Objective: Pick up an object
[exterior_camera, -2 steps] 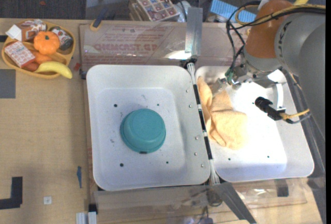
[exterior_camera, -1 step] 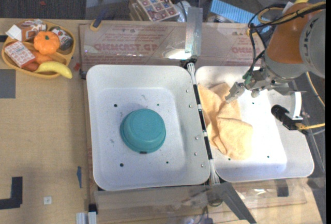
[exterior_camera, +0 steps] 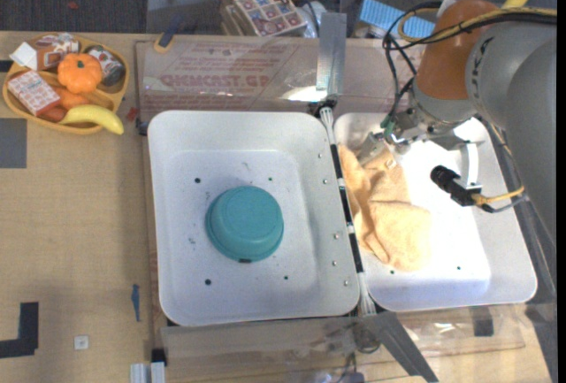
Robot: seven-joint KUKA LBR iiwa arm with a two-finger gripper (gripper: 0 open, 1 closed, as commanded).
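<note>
Wooden bench [exterior_camera: 71, 222]: 2 white bins [exterior_camera: 177, 151] side by side; fruit bowl [exterior_camera: 62, 98] at far-left corner.

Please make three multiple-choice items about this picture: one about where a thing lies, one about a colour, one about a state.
1. Where does the yellow cloth lie?
A. In the left bin
B. In the right bin
C. On the bench outside the bins

2. What colour is the bowl in the left bin?
A. Red
B. White
C. Teal

3. How does the bowl sit?
A. Upside down, flat base on top
B. On its side
C. Stacked on the cloth

Answers:
1. B: the cloth is crumpled against the left wall of the right bin, under the gripper.
2. C: its whole surface is blue-green.
3. A: a closed, flat round base faces the camera, with no hollow showing.
</note>
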